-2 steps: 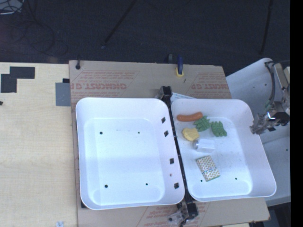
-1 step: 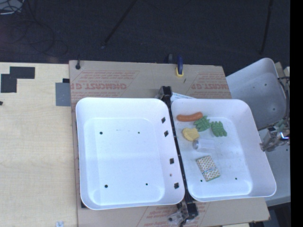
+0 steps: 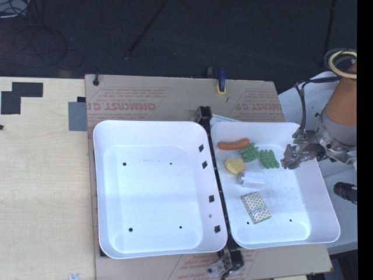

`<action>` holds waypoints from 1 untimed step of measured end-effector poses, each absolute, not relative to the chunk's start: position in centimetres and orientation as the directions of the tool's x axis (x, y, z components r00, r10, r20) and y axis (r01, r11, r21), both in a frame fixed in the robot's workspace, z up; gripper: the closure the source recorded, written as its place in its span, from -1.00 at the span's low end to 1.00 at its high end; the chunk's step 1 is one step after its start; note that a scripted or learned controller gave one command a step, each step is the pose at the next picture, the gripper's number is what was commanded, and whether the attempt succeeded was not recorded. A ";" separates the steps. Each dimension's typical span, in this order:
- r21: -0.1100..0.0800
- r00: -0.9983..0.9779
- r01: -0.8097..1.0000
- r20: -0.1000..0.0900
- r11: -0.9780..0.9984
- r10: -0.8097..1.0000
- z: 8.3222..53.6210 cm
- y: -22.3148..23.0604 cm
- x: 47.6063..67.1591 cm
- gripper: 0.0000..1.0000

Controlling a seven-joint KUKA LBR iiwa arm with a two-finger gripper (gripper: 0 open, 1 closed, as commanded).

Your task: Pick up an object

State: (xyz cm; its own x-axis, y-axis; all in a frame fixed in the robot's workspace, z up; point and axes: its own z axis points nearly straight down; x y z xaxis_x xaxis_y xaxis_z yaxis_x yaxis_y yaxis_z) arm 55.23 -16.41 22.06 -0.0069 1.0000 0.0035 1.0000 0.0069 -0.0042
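The left bin (image 3: 152, 191) sits on the counter (image 3: 41, 185) beside the right bin (image 3: 315, 229), which holds a sausage (image 3: 233, 144), two green pieces (image 3: 259, 156) whose shapes are hard to make out, a yellow lump (image 3: 235, 166), a clear item (image 3: 250, 179) that nearly vanishes against the white, and a patterned packet (image 3: 256, 207). At the right bin's far right rim hangs the end effector (image 3: 291, 159), just right of the green pieces; it is small and dark, so I cannot tell its state, and nothing is visibly gripped. The arm (image 3: 344, 107) is cut off at the right edge.
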 end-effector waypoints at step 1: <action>0.002 -0.012 1.000 0.004 0.012 1.000 26.2 -6.1 57.7 1.00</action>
